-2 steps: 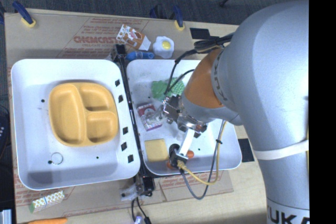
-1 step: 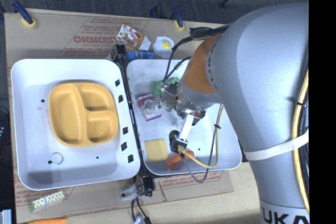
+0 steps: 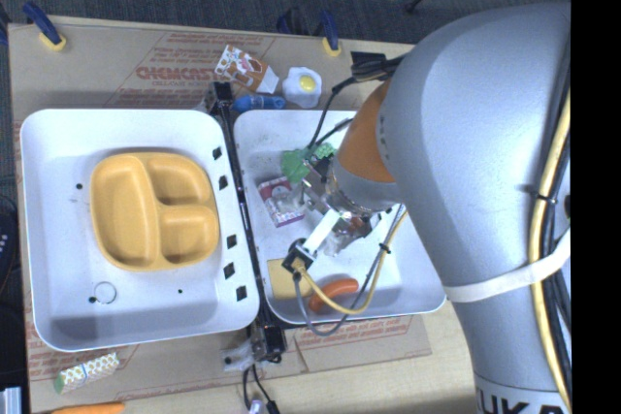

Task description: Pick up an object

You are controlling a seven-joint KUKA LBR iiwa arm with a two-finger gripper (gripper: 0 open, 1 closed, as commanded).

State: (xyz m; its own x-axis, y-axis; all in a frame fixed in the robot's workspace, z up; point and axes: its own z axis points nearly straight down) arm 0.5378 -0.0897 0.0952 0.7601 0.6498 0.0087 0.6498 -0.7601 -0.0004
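The claw [image 3: 309, 177] hangs low over the right bin [image 3: 419, 298], its fingers hidden under the wrist, so its opening and any hold cannot be told. A green piece [image 3: 294, 162] lies just left of it, a packet [image 3: 279, 202] below-left, a carrot [image 3: 335, 289] below near the front wall. The yellow tray [image 3: 155, 207] fills the left bin [image 3: 49, 160], well apart.
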